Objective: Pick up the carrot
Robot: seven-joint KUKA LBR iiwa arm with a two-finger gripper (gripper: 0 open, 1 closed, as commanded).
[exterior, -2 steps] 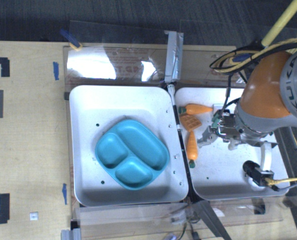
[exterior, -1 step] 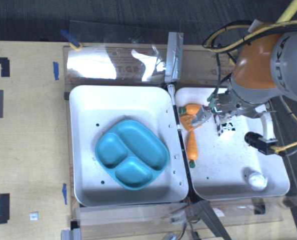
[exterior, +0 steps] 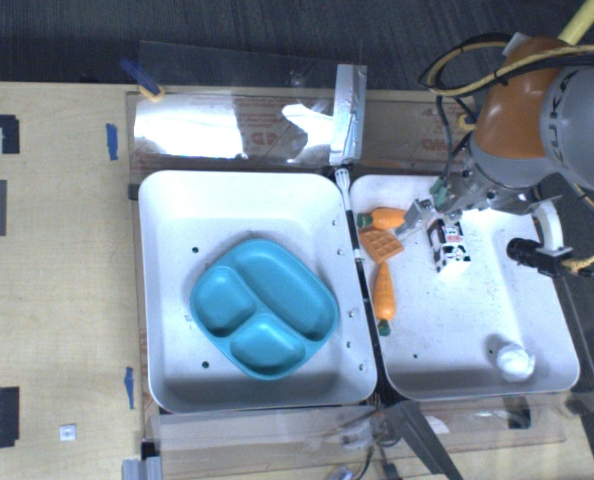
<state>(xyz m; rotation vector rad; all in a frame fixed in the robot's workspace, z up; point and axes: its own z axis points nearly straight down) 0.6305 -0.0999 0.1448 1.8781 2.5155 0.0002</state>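
Beside the carrot (exterior: 384, 294), a waffle piece (exterior: 380, 244), touching.

The plate (exterior: 264, 306) sits in the left bin (exterior: 167, 208). The carrot (exterior: 384, 292) lies in the right bin (exterior: 537, 348), by its left wall.

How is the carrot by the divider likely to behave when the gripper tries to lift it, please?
The carrot looks long, rounded and tapered, so it may roll or pivot if nudged. It lies against the right bin's wall, which could hinder a grasp. It looks like a stiff toy, probably light.
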